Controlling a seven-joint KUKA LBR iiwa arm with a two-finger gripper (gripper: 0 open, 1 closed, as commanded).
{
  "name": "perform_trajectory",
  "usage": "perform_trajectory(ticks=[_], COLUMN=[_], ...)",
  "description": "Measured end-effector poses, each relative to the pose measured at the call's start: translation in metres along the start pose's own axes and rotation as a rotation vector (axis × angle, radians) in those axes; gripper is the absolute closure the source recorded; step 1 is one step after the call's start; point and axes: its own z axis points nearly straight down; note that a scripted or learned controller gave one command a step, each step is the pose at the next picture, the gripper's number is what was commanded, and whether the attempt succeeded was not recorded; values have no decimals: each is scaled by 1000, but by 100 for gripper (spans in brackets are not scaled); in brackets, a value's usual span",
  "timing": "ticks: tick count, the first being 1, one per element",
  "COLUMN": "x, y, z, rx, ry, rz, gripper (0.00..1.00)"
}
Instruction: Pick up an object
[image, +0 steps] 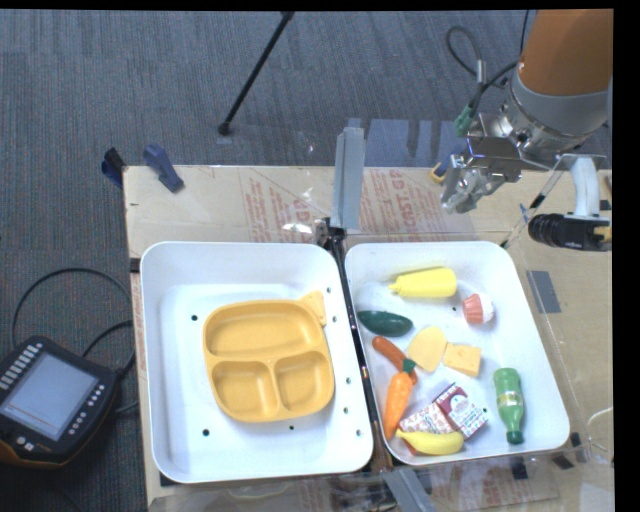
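Nothing lifted yet. Gripper (466, 192) hangs beyond the right bin's (530, 300) far edge; finger state indeterminate. Yellow bottle (425, 283), carrot (397, 400) and green bottle (509, 399) lie inside. Descent and grasp outstanding.

yellow tray (268, 358), green bottle (509, 398), orange carrot (397, 400)

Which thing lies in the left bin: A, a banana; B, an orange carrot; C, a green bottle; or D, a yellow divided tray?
D: the yellow divided tray sits in the left bin, while the green bottle, carrot and banana all lie in the right bin.
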Motion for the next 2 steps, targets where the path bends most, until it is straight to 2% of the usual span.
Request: perform_trajectory(ticks=[1, 2], x=[11, 65], y=[-19, -27], z=[-38, 122], rx=[11, 23], ry=[-2, 2], rz=[136, -331], gripper=[100, 100])
